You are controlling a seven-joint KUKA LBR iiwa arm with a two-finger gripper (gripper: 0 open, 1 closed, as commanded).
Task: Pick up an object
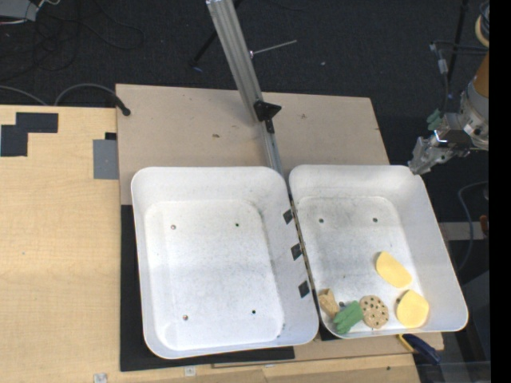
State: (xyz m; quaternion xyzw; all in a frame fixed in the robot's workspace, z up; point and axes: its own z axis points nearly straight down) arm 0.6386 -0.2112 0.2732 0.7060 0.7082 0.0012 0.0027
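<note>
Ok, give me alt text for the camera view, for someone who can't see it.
The right bin holds two yellow pieces, a round cookie, a green item and a tan chunk near its front edge. The claw sits off the bin's far right corner, beside the left bin.

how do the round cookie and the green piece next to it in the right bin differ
The cookie is brown, round and speckled with dark dots; the green piece is plain green and irregular, longer one way. The cookie lies between the green piece and a yellow piece; the green piece lies between the cookie and a small tan piece. The green piece reaches nearer the bin's front rim. Both are small and lie along the near edge of the right bin.
</note>
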